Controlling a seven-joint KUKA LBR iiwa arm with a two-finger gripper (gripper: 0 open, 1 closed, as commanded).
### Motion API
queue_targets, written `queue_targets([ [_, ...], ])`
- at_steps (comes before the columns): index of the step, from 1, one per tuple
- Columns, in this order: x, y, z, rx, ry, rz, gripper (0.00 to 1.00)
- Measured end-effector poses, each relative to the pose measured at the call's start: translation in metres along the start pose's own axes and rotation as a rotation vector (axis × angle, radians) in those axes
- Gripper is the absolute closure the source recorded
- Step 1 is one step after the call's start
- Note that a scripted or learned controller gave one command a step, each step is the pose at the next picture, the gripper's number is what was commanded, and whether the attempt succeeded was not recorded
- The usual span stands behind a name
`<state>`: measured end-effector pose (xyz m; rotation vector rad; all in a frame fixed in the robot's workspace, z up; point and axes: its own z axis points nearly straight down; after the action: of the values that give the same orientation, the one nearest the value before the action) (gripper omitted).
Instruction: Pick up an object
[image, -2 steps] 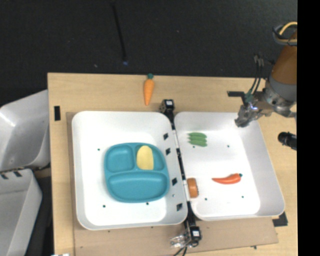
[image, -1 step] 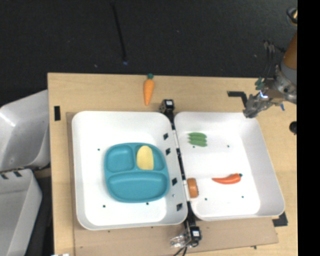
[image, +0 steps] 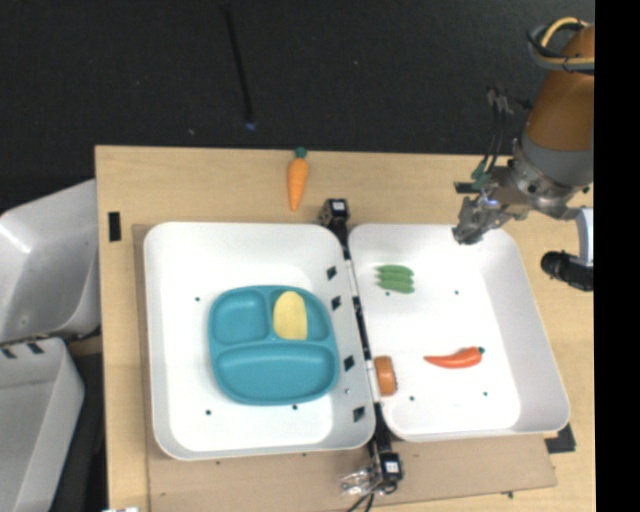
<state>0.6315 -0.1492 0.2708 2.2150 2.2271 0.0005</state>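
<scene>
We list the contents from the bench's left edge to its right.

Pale wooden bench (image: 120, 330): carries two shallow white plastic bins, set side by side and joined by black clips along the seam.

Left white bin (image: 170, 400): holds a teal plastic divided plate (image: 265, 365) near its centre; a yellow oval toy food piece (image: 290, 316) lies in the plate's upper right compartment.

Orange toy carrot with a green top (image: 297, 180): lies on the bare bench beyond the left bin's far edge, close to the seam line.

Right white bin (image: 520, 400): a small round orange-and-brown toy piece (image: 385, 376) sits against its left wall near the seam; a green toy bean pod cluster (image: 396, 279) lies toward the far left; a red toy chilli pepper with a green stem (image: 455, 358) lies near the middle.

End effector (image: 468, 232): poised over the right bin's far edge, toward its right corner, well apart from all three items. We see nothing between its fingers; we cannot tell how far they are parted.
</scene>
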Motion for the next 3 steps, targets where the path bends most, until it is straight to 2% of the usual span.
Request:
queue_targets([
  [1,0.059,-0.019,0.002,0.0,0.001,-0.001,1.0],
  [2,0.103,-0.027,0.01,0.002,0.001,0.0,1.0],
  [3,0.144,-0.054,0.013,0.002,0.001,0.0,1.0],
])
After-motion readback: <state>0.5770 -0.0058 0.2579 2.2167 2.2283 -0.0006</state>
